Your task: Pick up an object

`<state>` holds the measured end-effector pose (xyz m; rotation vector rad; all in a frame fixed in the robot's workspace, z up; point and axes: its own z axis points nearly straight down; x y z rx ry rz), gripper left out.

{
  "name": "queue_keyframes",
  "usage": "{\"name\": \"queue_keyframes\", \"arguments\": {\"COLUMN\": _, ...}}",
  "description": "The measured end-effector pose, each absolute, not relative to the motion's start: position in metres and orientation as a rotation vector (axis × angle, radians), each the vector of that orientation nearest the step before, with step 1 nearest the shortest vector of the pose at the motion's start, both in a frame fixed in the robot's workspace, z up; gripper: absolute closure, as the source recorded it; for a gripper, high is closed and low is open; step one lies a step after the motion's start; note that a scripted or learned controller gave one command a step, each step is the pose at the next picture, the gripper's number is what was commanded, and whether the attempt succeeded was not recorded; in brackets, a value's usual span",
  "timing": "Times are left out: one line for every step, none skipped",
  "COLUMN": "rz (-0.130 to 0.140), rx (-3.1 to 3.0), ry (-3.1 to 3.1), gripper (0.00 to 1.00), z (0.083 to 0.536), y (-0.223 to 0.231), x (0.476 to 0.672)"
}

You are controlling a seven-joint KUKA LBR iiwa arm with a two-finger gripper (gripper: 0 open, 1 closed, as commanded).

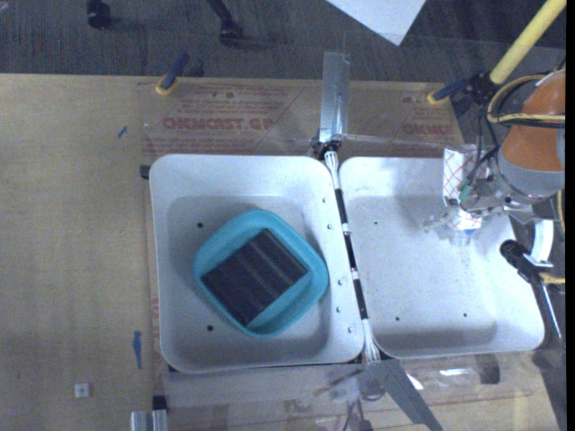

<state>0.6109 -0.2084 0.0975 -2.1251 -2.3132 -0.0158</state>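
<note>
A turquoise square dish with a dark ridged insert lies turned at an angle in the middle of the left bin. My gripper hangs over the upper right part of the right bin, far from the dish. It is small and blurred, and nothing can be made out in it. The grey arm with its orange band comes in behind it from the right edge.
A metal divider post stands at the back where the two bins meet. A yellow rod and cables crowd the upper right. A small clamp sits on the bench behind the left bin.
</note>
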Motion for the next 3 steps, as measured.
{"name": "queue_keyframes", "arguments": {"rz": 0.021, "rx": -2.08, "ry": -2.339, "gripper": 0.0, "z": 0.09, "y": -0.186, "x": 0.663}}
{"name": "queue_keyframes", "arguments": {"rz": 0.027, "rx": -2.079, "ry": -2.341, "gripper": 1.0, "z": 0.101, "y": -0.187, "x": 0.663}}
{"name": "queue_keyframes", "arguments": {"rz": 0.0, "rx": -2.037, "ry": -2.396, "gripper": 1.0, "z": 0.191, "y": -0.129, "x": 0.668}}
